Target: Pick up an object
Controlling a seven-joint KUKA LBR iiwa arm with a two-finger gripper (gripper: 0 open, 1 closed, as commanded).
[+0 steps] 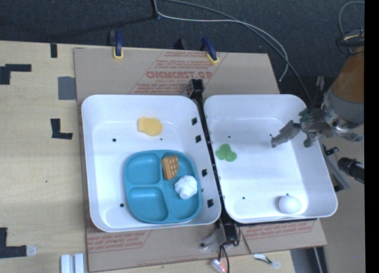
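My gripper hangs over the right side of the right bin, its two fingers spread apart with nothing between them, so it is open. A green object lies on the left part of that bin's floor, well to the left of the fingertips. A white ball rests near the bin's front right corner, below the gripper in the view.
The left bin holds a blue divided tray carrying a small waffle-like piece and a white crumpled item. A yellow object lies behind the tray. A black divider runs between the bins.
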